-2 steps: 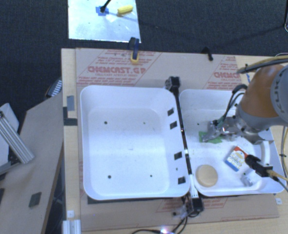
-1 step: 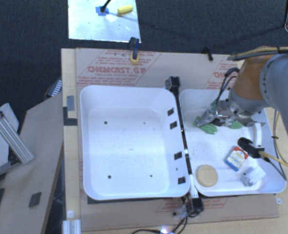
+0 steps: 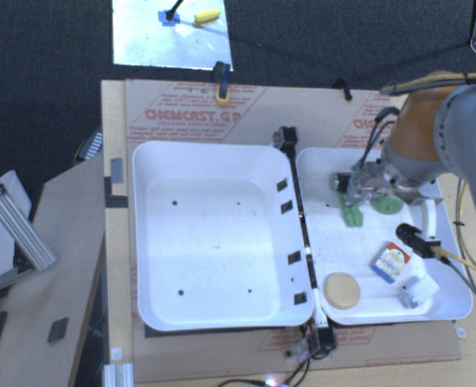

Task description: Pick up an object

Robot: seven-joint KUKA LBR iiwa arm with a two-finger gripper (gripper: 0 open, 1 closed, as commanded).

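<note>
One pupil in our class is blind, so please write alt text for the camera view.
The arm's gripper is down beside a small green object in the right white bin. That bin also holds a tan disc, a red-and-blue packet and a small white item.

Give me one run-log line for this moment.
gripper: low in right bin, at green object | grasp: unconfirmed | others: tan disc, blue-and-red packet, white piece
</note>
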